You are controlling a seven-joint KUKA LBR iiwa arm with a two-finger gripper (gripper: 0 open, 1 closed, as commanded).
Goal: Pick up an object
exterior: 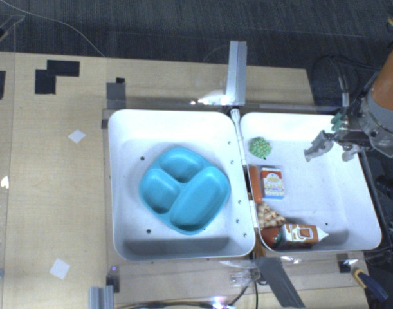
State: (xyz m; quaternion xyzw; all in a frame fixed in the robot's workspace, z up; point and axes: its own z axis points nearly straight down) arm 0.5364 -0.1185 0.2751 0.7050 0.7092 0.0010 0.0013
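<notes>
Crowding R bin's left wall: green ball (260, 148), carton (273, 183), bottle (300, 235).

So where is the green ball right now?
The green ball lies in the right bin, near its upper left corner, just above the small orange box.

A grey robot arm (384, 111) with an orange band above the wrist reaches in from the right edge of the camera view. Its gripper (330, 145) points left and slightly downward. Two grey fingers (316, 147) are spread apart, with nothing between them. The wrist sits near the frame's right side.
</notes>
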